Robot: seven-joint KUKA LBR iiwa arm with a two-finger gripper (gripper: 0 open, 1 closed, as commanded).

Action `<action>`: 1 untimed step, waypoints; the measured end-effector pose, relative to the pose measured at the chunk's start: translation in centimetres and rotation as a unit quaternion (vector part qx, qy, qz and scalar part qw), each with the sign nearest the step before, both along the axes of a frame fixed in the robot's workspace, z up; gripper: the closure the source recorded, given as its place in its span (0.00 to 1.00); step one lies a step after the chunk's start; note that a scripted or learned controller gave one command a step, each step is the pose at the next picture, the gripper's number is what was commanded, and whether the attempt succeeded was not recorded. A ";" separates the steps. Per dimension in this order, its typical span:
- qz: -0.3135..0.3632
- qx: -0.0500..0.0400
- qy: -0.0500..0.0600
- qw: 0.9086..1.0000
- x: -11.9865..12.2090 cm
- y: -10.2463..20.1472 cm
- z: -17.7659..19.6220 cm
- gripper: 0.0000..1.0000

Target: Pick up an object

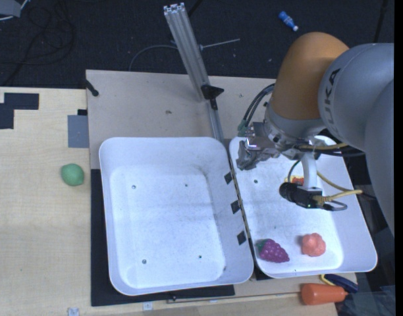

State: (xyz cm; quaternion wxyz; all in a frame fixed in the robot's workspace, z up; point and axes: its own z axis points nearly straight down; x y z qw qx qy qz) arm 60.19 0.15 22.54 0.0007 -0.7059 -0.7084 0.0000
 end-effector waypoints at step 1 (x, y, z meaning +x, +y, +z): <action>0.000 0.000 0.000 1.000 1.1 4.7 -0.6 1.00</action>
